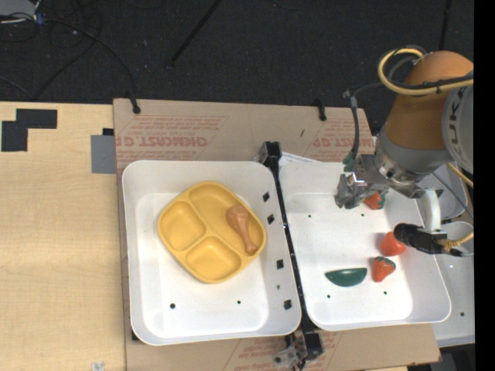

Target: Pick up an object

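My gripper (352, 192) hangs over the back of the right bin (433, 311), under the orange wrist band. A small orange-red object (375, 201) sits right beside the gripper on its right; I cannot tell whether it is gripped or lying on the bin floor. Further forward in the same bin are a red round fruit (390, 244), a strawberry (383, 269) and a dark green slice (346, 276). The left bin (147, 300) carries a yellow divided plate (189, 234) with a tan drumstick (244, 229) resting on its right side.
A black divider (285, 242) runs between the two bins. Cardboard (201, 130) lies under them, with the wooden benchtop (54, 246) to the left. Cables trail across the dark floor at the back.
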{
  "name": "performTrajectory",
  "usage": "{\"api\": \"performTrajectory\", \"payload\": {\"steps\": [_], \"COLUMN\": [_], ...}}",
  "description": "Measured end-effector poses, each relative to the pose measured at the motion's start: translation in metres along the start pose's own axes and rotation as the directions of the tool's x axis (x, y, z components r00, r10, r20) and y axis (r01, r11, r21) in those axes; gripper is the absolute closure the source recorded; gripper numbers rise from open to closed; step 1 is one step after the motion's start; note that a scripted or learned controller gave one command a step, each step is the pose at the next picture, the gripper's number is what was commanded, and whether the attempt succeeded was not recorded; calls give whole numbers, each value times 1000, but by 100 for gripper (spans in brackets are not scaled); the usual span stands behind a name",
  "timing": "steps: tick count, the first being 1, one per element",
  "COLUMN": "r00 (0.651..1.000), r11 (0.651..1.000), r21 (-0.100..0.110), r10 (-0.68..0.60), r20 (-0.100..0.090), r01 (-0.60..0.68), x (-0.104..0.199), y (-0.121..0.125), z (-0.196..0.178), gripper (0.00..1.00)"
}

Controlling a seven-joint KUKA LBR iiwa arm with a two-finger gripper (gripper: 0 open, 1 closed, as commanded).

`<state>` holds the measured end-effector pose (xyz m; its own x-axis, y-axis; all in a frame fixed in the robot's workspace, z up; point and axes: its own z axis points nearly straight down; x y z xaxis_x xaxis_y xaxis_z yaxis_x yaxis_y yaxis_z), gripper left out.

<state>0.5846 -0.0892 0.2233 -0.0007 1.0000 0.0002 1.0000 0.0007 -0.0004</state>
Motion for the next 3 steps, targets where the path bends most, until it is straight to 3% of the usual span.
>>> {"api": "performTrajectory", "payload": {"steps": [3], "r00": [1000], "r11": [1000], "r21": [2], "r10": [-5], "r20": [-1], "r01": [5], "x": [166], "y": [19], "z": [-9], "gripper": [100]}}
